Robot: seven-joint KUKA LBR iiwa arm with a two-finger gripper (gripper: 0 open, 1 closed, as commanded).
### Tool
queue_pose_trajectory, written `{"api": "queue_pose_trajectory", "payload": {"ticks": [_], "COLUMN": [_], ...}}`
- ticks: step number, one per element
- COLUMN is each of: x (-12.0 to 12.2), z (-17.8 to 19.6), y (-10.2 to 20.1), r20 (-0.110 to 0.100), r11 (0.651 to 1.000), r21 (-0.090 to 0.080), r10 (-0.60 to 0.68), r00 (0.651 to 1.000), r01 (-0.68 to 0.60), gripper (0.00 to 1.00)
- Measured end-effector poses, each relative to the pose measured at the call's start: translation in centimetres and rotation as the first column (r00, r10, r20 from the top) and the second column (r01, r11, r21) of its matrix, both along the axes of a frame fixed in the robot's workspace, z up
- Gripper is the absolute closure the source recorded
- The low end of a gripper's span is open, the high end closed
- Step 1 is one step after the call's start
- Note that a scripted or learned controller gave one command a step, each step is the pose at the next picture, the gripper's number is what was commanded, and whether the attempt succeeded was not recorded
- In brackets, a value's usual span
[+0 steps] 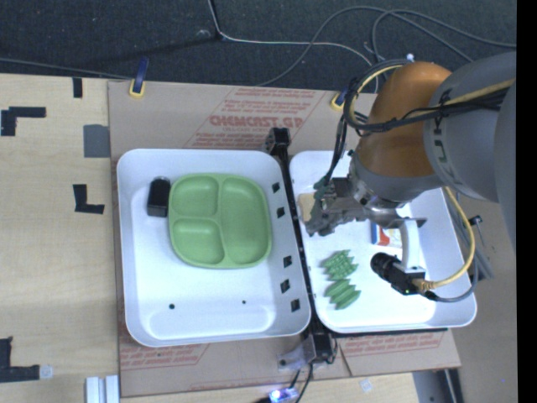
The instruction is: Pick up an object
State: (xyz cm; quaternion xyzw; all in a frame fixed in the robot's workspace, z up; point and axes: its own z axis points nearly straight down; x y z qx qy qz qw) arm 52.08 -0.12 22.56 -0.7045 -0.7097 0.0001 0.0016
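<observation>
1. My gripper hung low in the right bin, near its left wall; grip state unclear.
2. Green pods lay just nearer, unlifted.
3. Pick not done.

divided plate in left bin, pods in right bin

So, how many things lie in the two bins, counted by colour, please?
Green: 3, a divided plate and two leafy pieces
Black: 1, a small block
White and red: 1, a partly hidden item
Total: 5
</observation>
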Motion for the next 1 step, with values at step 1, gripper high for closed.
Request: {"api": "queue_pose_trajectory", "payload": {"ticks": [1], "x": [-0.45], "z": [-1.07], "y": [5.19], "r20": [-0.001], "r11": [1.0], "r21": [-0.002], "r10": [-0.002], "r00": [1.0], "r01": [0.002], "gripper": [1.0]}}
